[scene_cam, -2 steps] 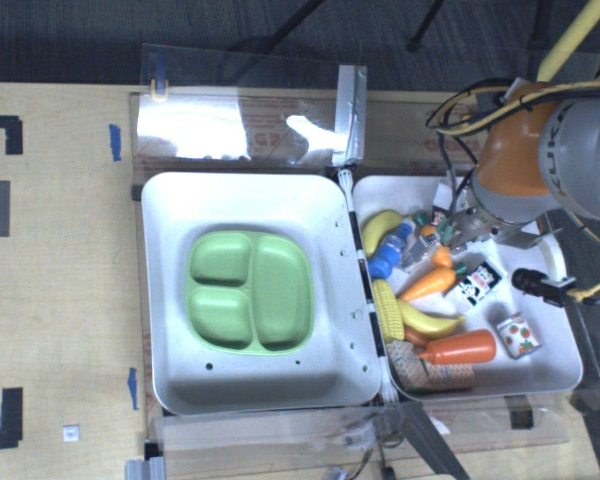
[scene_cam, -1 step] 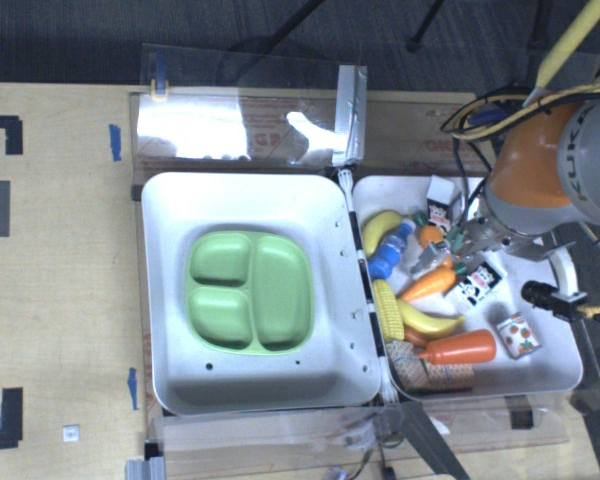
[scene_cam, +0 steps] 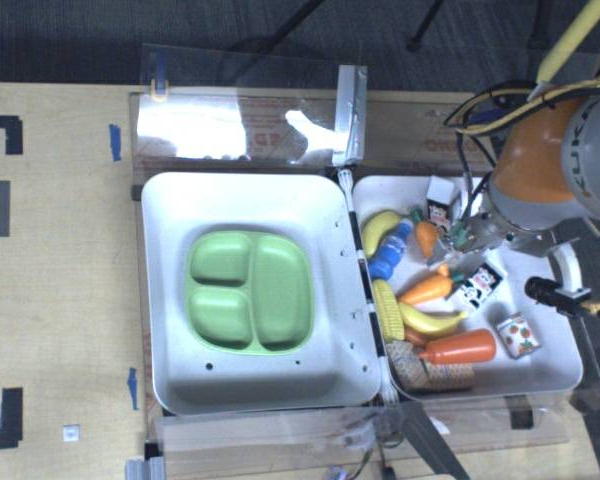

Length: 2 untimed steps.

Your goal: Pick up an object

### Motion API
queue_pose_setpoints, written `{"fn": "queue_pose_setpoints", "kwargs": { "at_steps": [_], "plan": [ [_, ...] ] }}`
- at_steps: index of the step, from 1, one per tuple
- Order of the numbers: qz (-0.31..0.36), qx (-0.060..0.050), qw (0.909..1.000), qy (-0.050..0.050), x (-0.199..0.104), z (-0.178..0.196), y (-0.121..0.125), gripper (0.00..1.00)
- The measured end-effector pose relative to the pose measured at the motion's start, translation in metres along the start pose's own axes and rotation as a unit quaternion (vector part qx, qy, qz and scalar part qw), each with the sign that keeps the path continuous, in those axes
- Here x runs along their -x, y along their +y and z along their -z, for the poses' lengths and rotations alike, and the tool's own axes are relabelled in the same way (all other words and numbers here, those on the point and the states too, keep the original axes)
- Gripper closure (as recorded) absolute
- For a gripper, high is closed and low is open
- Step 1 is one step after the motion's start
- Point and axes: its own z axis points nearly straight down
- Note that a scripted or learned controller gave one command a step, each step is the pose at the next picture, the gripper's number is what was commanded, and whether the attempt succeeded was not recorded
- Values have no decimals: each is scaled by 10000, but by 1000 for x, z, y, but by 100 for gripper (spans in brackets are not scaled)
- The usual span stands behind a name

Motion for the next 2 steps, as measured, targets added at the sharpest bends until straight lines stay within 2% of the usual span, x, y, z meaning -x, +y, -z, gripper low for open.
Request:
{"fn": "queue_pose_setpoints", "kwargs": {
  "at_steps": [1,2],
  "plan": [
    [-777,-10,9970,-1,-67,90,-11,100],
    [-769,0,9970,-7,-67,100,-10,100]
  ]
}}
